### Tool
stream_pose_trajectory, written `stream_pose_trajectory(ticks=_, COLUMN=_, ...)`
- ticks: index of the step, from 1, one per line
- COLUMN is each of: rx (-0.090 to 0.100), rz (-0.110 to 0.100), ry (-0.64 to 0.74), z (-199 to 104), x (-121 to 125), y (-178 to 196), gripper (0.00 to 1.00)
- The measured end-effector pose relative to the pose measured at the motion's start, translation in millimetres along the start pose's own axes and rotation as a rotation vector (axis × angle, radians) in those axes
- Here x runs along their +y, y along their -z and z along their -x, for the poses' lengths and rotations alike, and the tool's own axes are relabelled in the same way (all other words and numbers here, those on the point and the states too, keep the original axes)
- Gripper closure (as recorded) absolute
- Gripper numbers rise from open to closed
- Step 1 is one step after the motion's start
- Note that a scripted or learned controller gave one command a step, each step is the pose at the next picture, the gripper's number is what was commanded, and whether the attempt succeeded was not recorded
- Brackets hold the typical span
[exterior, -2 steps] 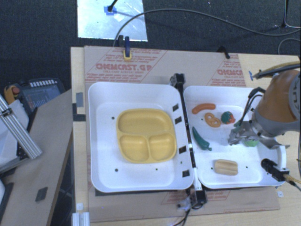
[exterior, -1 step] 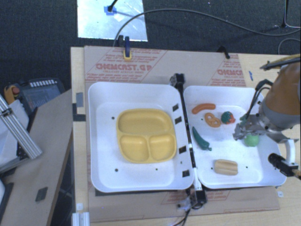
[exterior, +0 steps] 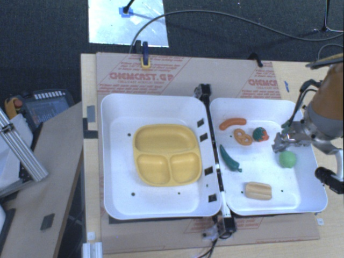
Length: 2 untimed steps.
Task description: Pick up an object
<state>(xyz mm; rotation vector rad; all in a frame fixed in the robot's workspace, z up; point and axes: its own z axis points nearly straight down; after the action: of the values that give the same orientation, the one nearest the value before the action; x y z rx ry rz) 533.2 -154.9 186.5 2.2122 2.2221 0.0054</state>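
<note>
Single fixed camera above bench [exterior: 177, 69], angled down, both bins visible.

Left bin [exterior: 115, 144]: divided tray [exterior: 165, 153] at centre. Right bin [exterior: 306, 198]: sausage [exterior: 233, 123] at rear left, pretzel [exterior: 242, 137] and strawberry [exterior: 260, 134] just in front; pepper [exterior: 230, 159] near divider, bread [exterior: 258, 191] at front, ball [exterior: 287, 159] at right. Hand [exterior: 284, 140] just behind ball

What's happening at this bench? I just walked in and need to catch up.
A grey robot arm reaches in over the right bin, its tool low beside a green ball. Nothing is visibly held. That bin also has a sausage, pretzel, green pepper and bread roll. The left bin holds a yellow divided tray.
</note>
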Motion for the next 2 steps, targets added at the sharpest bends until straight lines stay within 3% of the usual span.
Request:
stream_pose_trajectory(ticks=1, rx=0.000, rz=-0.001, ry=0.000, z=0.3, x=1.8, y=29.7, gripper=1.00)
stream_pose_trajectory(ticks=2, rx=0.003, rz=-0.003, ry=0.006, z=-58.4, x=1.3, y=40.7, gripper=1.00)
